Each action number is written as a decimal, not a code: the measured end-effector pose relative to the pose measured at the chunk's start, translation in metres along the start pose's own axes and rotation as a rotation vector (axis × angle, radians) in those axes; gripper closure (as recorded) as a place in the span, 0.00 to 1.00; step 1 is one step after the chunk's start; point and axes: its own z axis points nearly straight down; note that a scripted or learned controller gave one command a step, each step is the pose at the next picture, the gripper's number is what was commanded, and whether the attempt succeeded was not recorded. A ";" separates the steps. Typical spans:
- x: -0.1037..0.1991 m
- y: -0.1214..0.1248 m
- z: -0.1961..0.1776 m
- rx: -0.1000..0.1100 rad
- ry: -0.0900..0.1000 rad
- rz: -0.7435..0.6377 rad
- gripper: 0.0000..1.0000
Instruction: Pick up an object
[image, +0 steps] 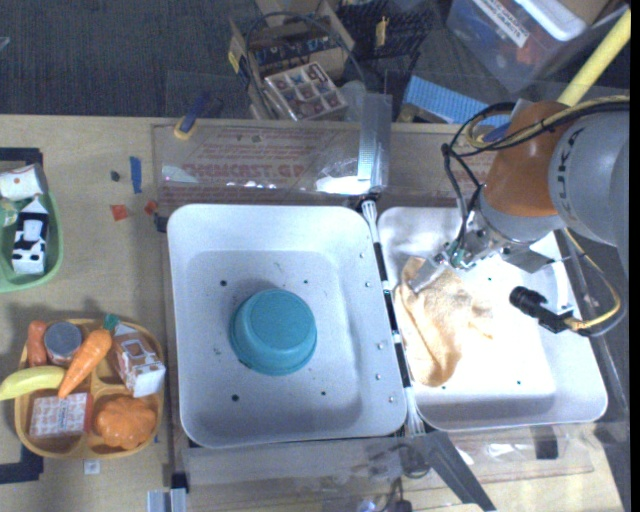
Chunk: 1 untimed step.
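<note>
The wooden worktop (100, 160) carries two shallow white plastic bins side by side. The left bin (200, 250) holds an upturned round teal plastic bowl (274, 331) near its middle. The right bin (570, 385) holds a crumpled tan cloth (440, 325) along its left wall. The grey arm with its orange band (525, 170) reaches down over that cloth, the gripper (440, 270) at the cloth's upper edge. Whether the jaws are wide, narrow or pinching fabric I cannot tell; the tips are too small to read. To pick the cloth well, I would close on a raised fold rather than flat fabric, then lift straight up, clear of the bin wall.
</note>
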 end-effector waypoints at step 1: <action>-0.001 0.001 -0.012 -0.005 -0.001 0.002 1.00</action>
